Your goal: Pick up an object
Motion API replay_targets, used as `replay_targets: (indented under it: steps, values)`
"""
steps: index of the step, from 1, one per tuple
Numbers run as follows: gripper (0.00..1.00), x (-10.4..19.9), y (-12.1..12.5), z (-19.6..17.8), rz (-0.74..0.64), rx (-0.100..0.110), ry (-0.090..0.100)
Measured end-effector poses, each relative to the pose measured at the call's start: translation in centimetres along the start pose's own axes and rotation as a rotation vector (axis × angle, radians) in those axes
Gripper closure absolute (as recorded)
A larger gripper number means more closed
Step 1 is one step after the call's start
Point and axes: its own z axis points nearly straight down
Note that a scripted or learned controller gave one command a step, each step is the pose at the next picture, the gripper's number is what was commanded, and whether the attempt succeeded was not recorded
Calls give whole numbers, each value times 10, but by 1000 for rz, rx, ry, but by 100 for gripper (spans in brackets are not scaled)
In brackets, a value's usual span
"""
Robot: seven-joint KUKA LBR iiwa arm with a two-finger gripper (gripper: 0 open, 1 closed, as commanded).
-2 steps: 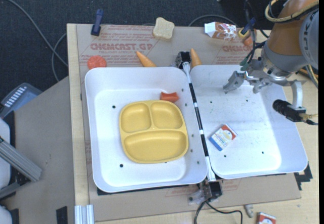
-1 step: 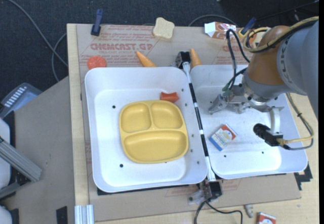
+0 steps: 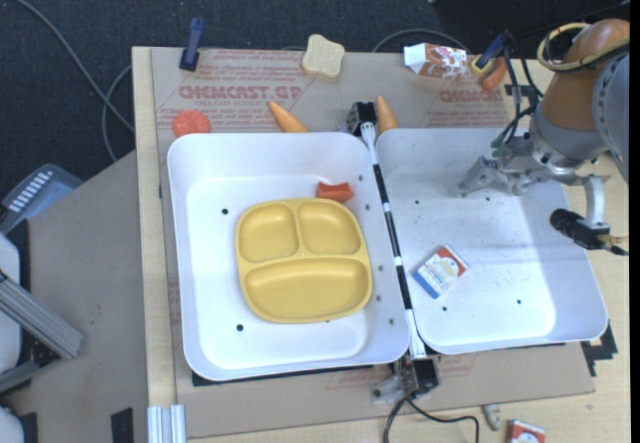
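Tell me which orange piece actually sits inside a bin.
The orange piece in the left bin, just above the yellow tray. The other orange pieces lie on the cardboard behind the bins.

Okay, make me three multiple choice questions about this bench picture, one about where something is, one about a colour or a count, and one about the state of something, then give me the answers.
1. Where does the small packet lie?
A. in the right bin
B. in the left bin
C. on the yellow tray

2. How many compartments does the yellow tray have?
A. two
B. three
C. five

3. How does the yellow tray sit?
A. flipped upside down
B. propped on edge against the bin wall
C. flat, open side up

Answers:
1. A: the packet rests on the floor of the right bin, apart from the tool, which is over that bin's far side.
2. B: two small compartments at the far side and one long one at the near side.
3. C: its hollows face the camera, and it lies on the floor of the left bin.
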Motion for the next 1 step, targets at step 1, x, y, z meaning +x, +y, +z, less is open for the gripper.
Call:
replay_targets:
  steps: [1]
  values:
    - [0,62,-61,-117,-1,1,2]
